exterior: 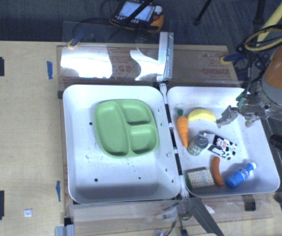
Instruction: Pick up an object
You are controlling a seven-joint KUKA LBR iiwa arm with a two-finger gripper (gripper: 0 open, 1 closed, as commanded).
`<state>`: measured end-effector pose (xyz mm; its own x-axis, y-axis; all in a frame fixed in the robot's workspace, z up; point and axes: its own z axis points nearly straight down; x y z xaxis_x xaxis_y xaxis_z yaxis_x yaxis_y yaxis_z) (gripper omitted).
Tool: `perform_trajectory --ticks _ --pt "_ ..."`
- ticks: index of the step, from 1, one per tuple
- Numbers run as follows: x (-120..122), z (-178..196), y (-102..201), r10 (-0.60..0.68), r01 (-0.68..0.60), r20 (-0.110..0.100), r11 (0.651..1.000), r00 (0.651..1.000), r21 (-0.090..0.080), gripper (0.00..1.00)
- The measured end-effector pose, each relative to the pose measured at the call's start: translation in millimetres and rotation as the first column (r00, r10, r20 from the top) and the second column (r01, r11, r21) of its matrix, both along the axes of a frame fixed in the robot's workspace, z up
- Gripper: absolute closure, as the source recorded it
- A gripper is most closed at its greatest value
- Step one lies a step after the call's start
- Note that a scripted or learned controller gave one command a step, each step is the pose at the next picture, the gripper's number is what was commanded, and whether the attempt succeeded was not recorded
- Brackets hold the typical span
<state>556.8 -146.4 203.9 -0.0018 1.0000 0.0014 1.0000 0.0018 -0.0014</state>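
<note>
My gripper (pixel 238 119) hangs over the upper right part of the right bin (pixel 265 151), its two fingers spread open with nothing between them. Just to its left lies a yellow banana (pixel 201 115). An orange carrot (pixel 182 130) lies by the bin's left wall. Below the gripper sit a small round jar (pixel 198 144) and a black-and-white patterned packet (pixel 223 147). Along the front of the bin are a green-topped sponge (pixel 200 177), an orange sausage-shaped piece (pixel 216 171) and a blue bottle (pixel 239 176).
The left bin (pixel 81 166) holds a green divided plate (pixel 127 127). A metal divider (pixel 165 58) and clear panel stand behind the bins. Cables and stands crowd the back right. A handheld pendant (pixel 136 14) lies beyond the bench.
</note>
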Motion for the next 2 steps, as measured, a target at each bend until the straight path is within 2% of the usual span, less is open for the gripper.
perform_trajectory --ticks 1,2 --pt "-68 -72 28 0.060 -0.060 0.001 0.998 0.998 -0.001 0.00" --pt "-77 -117 46 -0.184 0.184 0.005 0.983 0.983 0.000 0.00"
